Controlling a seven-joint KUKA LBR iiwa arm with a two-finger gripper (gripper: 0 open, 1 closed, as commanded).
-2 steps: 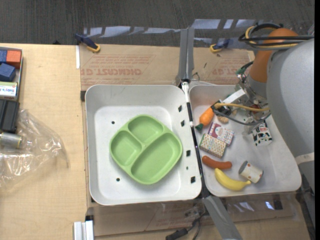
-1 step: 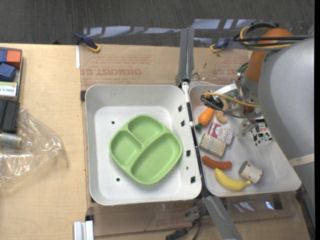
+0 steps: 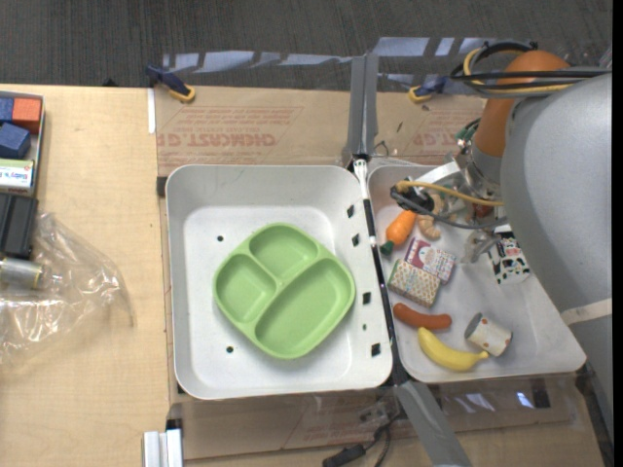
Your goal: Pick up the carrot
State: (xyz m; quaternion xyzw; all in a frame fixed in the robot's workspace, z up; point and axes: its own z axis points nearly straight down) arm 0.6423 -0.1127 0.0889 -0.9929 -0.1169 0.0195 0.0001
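Observation:
The carrot (image 3: 400, 228), short and orange, lies in the right bin (image 3: 545, 343) close to its left wall, at the far end. My gripper (image 3: 478, 239) hangs over the same bin, to the right of the carrot and apart from it, partly hidden under the arm's grey body. Nothing shows in its grasp.
The right bin also holds a small beige piece (image 3: 428, 228) beside the carrot, a patterned box (image 3: 421, 272), a red sausage (image 3: 422, 316), a banana (image 3: 450, 350), a white cup (image 3: 487, 335) and a small white card (image 3: 511, 259). In the left bin (image 3: 195, 290) lies a green divided plate (image 3: 284, 290).

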